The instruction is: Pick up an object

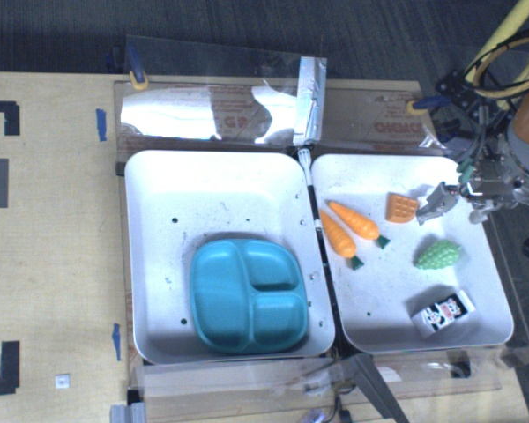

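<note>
The right bin [370, 167] holds several small things. Two orange toy carrots [353, 221] [338, 236] lie side by side near its left wall, green ends pointing down-right. An orange waffle-like piece [402, 208] sits just right of them. Below that lie a green bumpy toy [437, 255] and, near the front right corner, a black-and-white carton [443, 311]. My gripper [439, 203] hangs over the bin's upper right, just to the right of the orange piece and above the green toy. Nothing shows as held in it.
A teal divided plate [247, 295] lies in the front of the left bin [212, 164]. A clear panel with a metal strip [310, 100] stands behind the bins. Yellow and blue cables [494, 51] hang at the upper right.
</note>
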Controlling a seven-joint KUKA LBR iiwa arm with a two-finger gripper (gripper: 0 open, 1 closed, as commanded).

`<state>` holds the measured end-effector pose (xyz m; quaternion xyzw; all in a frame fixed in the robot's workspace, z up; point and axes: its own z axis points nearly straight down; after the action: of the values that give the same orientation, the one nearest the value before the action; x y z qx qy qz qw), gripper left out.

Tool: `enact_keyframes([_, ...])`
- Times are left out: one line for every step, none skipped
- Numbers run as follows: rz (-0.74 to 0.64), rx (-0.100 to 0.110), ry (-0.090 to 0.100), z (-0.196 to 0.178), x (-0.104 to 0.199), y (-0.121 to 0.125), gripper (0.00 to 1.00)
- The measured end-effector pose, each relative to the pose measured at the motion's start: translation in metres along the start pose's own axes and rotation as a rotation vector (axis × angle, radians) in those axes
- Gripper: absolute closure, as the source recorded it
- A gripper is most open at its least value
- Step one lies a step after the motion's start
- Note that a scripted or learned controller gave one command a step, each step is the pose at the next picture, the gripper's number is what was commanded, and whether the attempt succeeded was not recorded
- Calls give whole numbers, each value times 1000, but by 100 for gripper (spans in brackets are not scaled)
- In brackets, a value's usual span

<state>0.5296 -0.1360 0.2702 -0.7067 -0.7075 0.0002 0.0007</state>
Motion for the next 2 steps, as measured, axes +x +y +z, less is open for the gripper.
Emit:
enact_keyframes([106, 9, 1, 150, 36, 63, 0])
enact_keyframes([29, -6, -1, 183, 42, 56, 0])
